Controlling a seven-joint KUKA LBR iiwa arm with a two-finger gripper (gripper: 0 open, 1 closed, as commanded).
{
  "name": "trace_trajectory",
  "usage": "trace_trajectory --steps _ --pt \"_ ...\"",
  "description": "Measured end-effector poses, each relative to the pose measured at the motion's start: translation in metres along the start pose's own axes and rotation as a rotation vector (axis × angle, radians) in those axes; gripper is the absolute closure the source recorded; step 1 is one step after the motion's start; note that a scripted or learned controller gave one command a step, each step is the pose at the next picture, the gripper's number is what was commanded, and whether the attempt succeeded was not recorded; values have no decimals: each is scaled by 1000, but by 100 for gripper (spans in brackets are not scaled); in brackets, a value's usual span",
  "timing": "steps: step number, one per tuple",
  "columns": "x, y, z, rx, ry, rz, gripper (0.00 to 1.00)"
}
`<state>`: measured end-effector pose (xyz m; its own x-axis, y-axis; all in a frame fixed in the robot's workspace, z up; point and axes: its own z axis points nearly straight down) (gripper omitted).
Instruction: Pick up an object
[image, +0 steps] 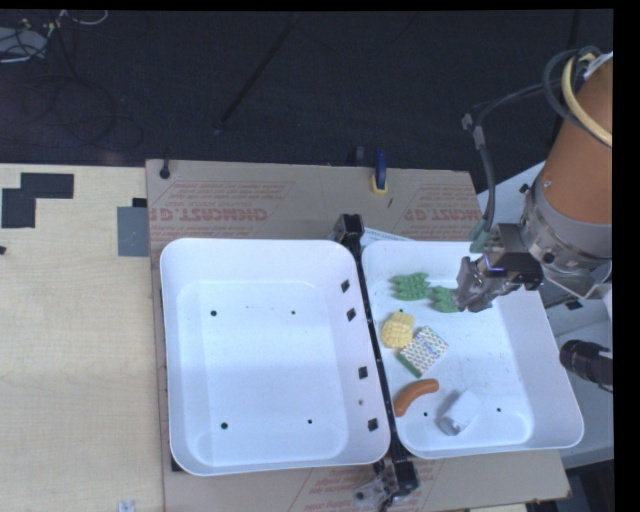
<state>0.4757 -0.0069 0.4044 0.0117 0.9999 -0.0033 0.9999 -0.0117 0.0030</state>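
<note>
A green toy (443, 297) lies in the right bin (540, 400), at the tip of the claw (476, 296); a second green piece (409, 286) sits just beside it. Whether the claw grips anything I cannot tell. Nearer the front lie a yellow corn-like toy (398, 329), a checked packet (425, 349), an orange sausage (415, 395) and a grey lump (449, 420). This looks like the reach-and-grasp step; next comes a firm close, then a straight lift. The left bin (180, 300) shares the bench (60, 350).
</note>
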Motion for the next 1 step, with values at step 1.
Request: trace_trajectory --steps 1 --pt "49 -1 36 10 3 -15 100"
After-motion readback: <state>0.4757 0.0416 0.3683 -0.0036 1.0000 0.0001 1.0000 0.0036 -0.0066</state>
